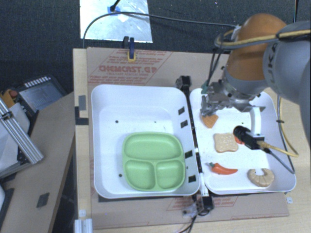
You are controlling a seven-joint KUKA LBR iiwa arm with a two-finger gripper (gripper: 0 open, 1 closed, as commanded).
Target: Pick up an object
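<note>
My gripper (210,109) hangs low over the far left part of the right bin (286,178). Directly beneath its tip lies a small orange wedge (210,122), touching it or nearly so. A tan slice of bread (225,142) rests in the middle of that bin. Closer to the front lie a red-orange chilli (223,169) and a pale curved pastry (261,177). A small red thing (237,139) peeks out to the right of the bread, partly hidden.
The left bin (112,101) holds a green divided plate (153,160) at its front. A black divider (190,130) runs between the two bins. The arm's grey body and orange band (257,38) cover the right bin's far corner.
</note>
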